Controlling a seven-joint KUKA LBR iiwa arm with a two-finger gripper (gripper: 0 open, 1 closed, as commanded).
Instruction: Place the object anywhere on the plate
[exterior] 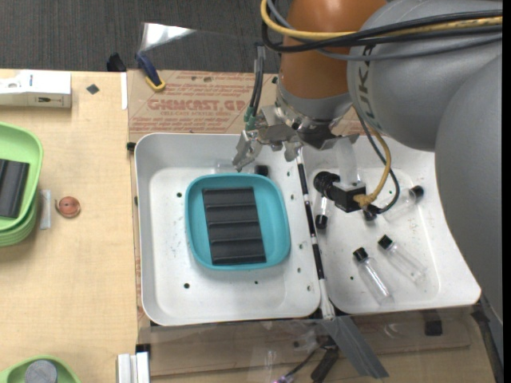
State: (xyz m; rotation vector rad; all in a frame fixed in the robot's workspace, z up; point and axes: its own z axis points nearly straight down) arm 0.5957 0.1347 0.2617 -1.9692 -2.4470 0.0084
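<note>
Camera view: gripper (249, 152) above back edge of left bin (160, 294), just behind teal plate (275, 214); claw state cannot tell. Black ridged block (233, 226) lies on plate. Vials (374, 276) lie in right bin (447, 278).

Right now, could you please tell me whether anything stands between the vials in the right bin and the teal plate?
Yes. The bins' adjoining rims run between the vials and the plate, and a black ribbed block covers the plate's middle, leaving bare teal around it.
</note>
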